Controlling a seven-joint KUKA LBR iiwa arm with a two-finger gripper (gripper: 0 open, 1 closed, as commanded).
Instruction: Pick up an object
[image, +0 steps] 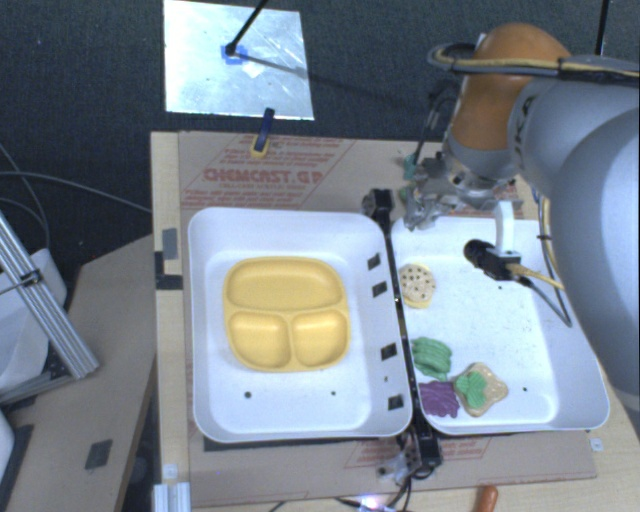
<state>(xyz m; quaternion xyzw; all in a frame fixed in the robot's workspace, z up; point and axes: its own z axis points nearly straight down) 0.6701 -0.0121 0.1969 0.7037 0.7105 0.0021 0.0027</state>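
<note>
- Worktop (170, 420) bears two white bins
- Arm (560, 130) leans over right bin's (570, 400) far edge
- Gripper (432, 210) points down beyond the cookie (416, 284); its grip state cannot be told

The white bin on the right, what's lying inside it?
Inside the right bin lie a cookie, a green piece, a purple piece and a toast-like piece. The arm covers its far right corner.

White bins (200, 300): smooth plastic, slight sheen. Yellow divided tray (287, 312): matt plastic. Board under bins (290, 165): brown printed cardboard. Sheet behind (238, 60): shiny crinkled foil or film. Arm casing (590, 190): smooth grey, orange band (495, 85) glossy. Backdrop (80, 90): dark, cloth-like texture.
</note>
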